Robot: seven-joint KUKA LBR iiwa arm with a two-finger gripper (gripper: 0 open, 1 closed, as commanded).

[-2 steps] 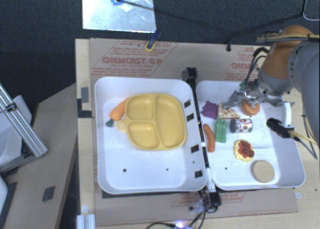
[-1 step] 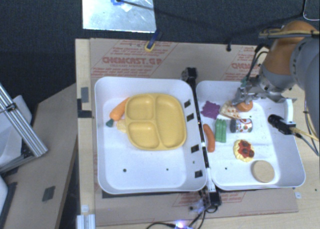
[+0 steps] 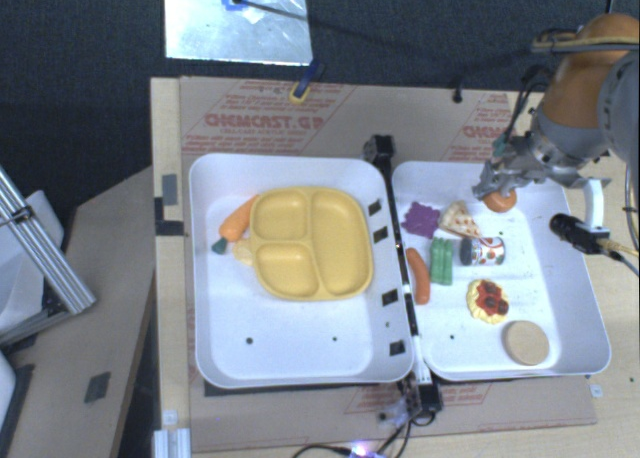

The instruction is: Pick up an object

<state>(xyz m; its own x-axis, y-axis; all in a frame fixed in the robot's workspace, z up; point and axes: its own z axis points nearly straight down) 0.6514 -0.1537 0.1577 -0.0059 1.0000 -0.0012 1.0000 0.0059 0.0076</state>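
Note:
My gripper (image 3: 497, 184) hangs over the back of the right bin (image 3: 560, 346), reaching in from the right. A small orange round object (image 3: 500, 201) sits right at its tip; whether it is gripped is unclear. Just to the left lie a pizza slice (image 3: 460, 219) and a purple bunch of grapes (image 3: 421, 218). In front of them are a small can on its side (image 3: 482, 251), a green piece (image 3: 442, 259), an orange-red sausage shape (image 3: 417, 275), a round mini pizza (image 3: 487, 300) and a tan disc (image 3: 525, 341).
The left bin (image 3: 290, 361) holds a yellow divided plate (image 3: 305, 242) with a carrot (image 3: 237, 218) at its left edge. A black divider (image 3: 395, 246) runs between the bins. A black part (image 3: 575, 231) juts over the right bin's right rim.

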